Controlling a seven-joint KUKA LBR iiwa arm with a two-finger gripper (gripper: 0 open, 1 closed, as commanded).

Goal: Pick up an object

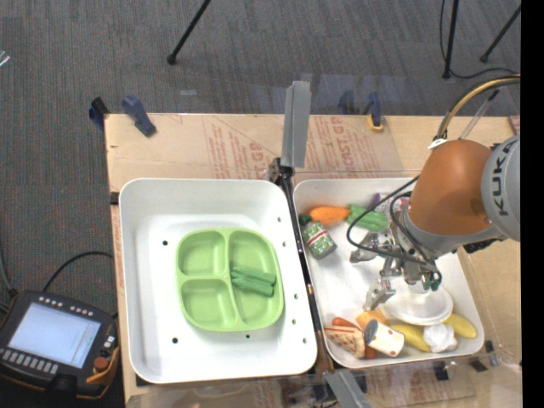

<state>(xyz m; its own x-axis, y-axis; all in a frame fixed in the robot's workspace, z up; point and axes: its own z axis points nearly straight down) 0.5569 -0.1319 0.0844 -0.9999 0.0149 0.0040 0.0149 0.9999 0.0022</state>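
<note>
The right bin [340,291] holds several toy foods: an orange carrot [330,214], a green vegetable [368,221], a small green-labelled can [319,240], a white bowl [422,309], a yellow banana [410,337] and a pizza slice [343,338]. My gripper [404,289] hangs low over the middle of this bin, just above the bowl's left rim. Its fingers [379,297] stand open with nothing between them. The orange wrist band [450,189] hides part of the bin's right side.
The left bin [149,228] carries a green divided plate [204,270] with a green bean pod [253,280] in its right compartment. A white crumpled item [439,338] and a white-and-dark piece [382,338] lie at the right bin's front. A grey post [295,130] rises behind the bins.
</note>
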